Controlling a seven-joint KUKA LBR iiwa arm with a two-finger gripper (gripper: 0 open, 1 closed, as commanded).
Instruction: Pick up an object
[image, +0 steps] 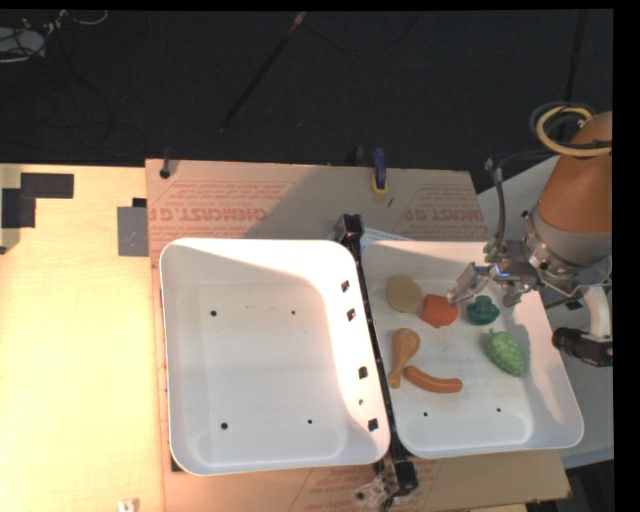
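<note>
A small teal object (483, 311) lies in the right bin (560, 425), near its far right side, directly under the gripper (487, 287) of a grey robot arm (575, 190). The arm enters from the right edge of the scene, its orange band broad above the wrist, and leans down and to the left so the metal tool hangs over the bin's upper right part. Two shiny fingers splay outward, one toward the left at the red piece, the other toward the right; the tool is spread wide, with nothing clamped between the fingers. The teal object sits just below the gap, and whether metal touches it cannot be told from this angle.

Just left of the teal object rests a red-orange lump (438, 310), close to the left finger's tip. Farther left lies a round tan disc (404, 294), and below that a tan drumstick-shaped toy (402, 351) angles down toward the divider between the bins. A sausage-shaped orange piece (433, 381) lies nearly level near the middle of the bin floor, just beside the drumstick's lower end. A green, knobbly leaf-like object (508, 352) sits below and to the right of the teal one, apart from it.

The left bin (180, 420) adjoins the right one, black clips joining their shared edge. Both bins rest on a brown cardboard sheet (260, 205) with red printing, laid across a pale wooden bench (70, 350).
</note>
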